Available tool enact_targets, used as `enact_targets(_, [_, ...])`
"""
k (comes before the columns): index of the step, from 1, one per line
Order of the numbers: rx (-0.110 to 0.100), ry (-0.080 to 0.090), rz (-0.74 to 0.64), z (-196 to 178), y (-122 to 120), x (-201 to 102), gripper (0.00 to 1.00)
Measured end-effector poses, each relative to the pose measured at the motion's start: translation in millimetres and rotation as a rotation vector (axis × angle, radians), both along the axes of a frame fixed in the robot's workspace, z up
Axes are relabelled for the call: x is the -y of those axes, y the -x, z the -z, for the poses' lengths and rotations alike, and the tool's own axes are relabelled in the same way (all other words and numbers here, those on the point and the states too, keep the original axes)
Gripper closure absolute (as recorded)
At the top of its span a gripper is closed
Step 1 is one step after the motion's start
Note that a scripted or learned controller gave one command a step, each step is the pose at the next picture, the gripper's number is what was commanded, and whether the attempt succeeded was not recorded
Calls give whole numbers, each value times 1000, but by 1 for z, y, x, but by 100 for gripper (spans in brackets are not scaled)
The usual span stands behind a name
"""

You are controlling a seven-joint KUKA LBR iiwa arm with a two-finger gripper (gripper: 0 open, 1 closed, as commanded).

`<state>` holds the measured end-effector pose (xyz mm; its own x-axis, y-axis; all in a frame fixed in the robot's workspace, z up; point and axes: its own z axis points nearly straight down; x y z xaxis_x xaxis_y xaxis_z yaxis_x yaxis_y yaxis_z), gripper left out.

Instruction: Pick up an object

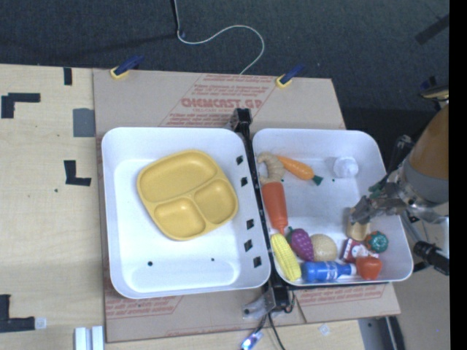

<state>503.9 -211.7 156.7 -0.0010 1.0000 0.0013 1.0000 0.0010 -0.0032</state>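
Hand (363,211) low over the right bin (365,146), near its right wall, reaching in from the arm (430,159) at the right edge. Fingers (359,214) dark and blurred against the white floor; how far apart, impossible to tell, and nothing seen clamped between them. Directly beneath and just beside the tips: a small tan object (357,231), likeliest target, touching or nearly touching the hand. Probably a light, rigid plastic toy; smooth, so liable to slip or squirt sideways under an off-centre pinch. Best taken across its narrower width, square on.

Just beside it, toward the bin's near-right corner: a green round piece (378,242), a red-and-white item (354,250), a red-orange piece (370,268). Crowded there, so risk of nudging neighbours or catching two at once. Along the near wall: a blue bottle (326,272) lying flat, a beige potato-like lump (324,248), a purple eggplant toy (300,244), a yellow corn cob (285,257). Against the divider: an orange-red sausage shape (275,204), above it a pale knobbly piece (271,168) and a carrot (296,168). Well apart, near the far wall, a small white cap-like thing (345,167).

Left bin (117,195) alongside, holding a yellow divided plate (187,194). Both bins on a cardboard sheet (211,97) on the desk (44,195).
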Motion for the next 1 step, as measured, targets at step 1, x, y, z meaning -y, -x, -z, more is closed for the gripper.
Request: enact_targets(1, [11, 0, -8, -109, 19, -80, 100])
